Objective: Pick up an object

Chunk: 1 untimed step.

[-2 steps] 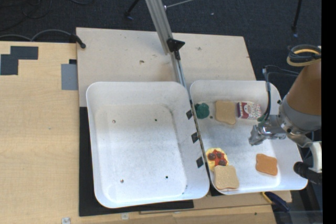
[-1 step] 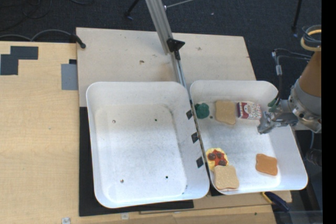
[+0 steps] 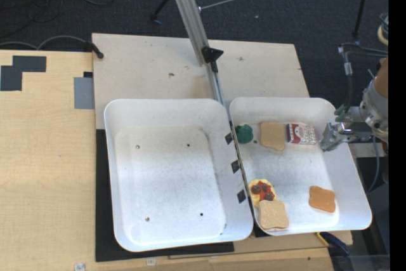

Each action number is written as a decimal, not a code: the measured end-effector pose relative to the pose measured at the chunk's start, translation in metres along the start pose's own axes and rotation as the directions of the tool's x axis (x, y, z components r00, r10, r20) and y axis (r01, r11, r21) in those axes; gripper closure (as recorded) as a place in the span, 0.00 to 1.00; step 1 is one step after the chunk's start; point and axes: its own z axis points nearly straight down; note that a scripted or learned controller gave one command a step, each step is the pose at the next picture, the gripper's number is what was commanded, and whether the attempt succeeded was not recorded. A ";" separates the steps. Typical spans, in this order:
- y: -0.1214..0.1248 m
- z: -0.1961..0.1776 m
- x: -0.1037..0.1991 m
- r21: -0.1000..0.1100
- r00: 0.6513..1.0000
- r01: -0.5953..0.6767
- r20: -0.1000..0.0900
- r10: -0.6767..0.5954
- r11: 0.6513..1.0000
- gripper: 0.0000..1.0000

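Observation:
The right bin [image 3: 346, 165] holds several small food toys. A green round piece [image 3: 243, 132] lies by the divider, with a tan bread slice [image 3: 273, 135] and a red-and-white packet [image 3: 301, 134] beside it. Nearer the front lie a yellow piece with red spots [image 3: 261, 188], another bread slice [image 3: 273, 214] and an orange-brown patty [image 3: 322, 199]. My gripper [image 3: 331, 138] hangs over the bin's right rim, just right of the packet. Nothing shows between its fingers.
The left bin [image 3: 120, 130] sits beside the right one, with black clips along the shared edge. A slanted aluminium bar [image 3: 190, 16] rises behind the bins. Light wooden board lies to the left and behind.

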 end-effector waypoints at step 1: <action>0.024 0.000 0.053 0.003 1.000 0.004 -0.003 -0.004 1.000 1.00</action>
